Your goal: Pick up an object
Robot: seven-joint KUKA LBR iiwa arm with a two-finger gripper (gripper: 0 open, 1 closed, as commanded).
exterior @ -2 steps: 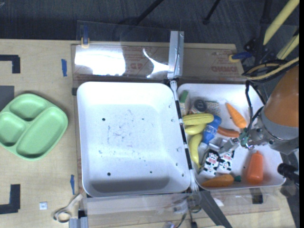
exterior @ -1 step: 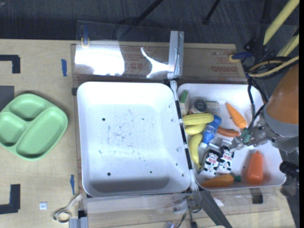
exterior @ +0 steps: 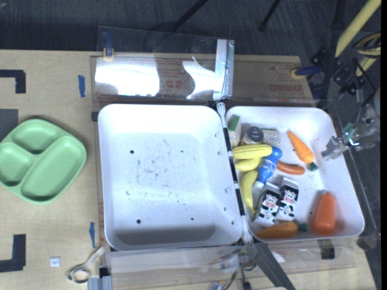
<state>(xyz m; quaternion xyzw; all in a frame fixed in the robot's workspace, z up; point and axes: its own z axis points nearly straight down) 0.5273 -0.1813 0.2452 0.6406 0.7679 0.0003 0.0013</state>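
The nearest candidate for a pick is the small carrot, lying in the upper right part of the right bin, its long axis running from upper left to lower right, with the green tip at the lower right end. From the gripper, which sits at the right edge of the frame just over the bin's right rim, that carrot lies to the left, near but apart, and its long axis runs at a slant across the line between them, so I judge a grasp across its width would need some turning of the wrist.

Just below the carrot lies a short sausage-like piece, nearly level in the frame. Further down, at the lower right of the bin, a larger orange carrot stands roughly up and down the frame, and another carrot lies flat along the bin's lower wall. Toward the middle of the frame, against the left wall of this bin, are yellow bananas, a blue bottle and a black-and-white printed pack, crowded together and touching.

The gripper itself is small and blurred against the dark clutter on the right; nothing shows between it and the bin, and I cannot tell how it is set or whether it holds anything. The left bin lies well apart from it
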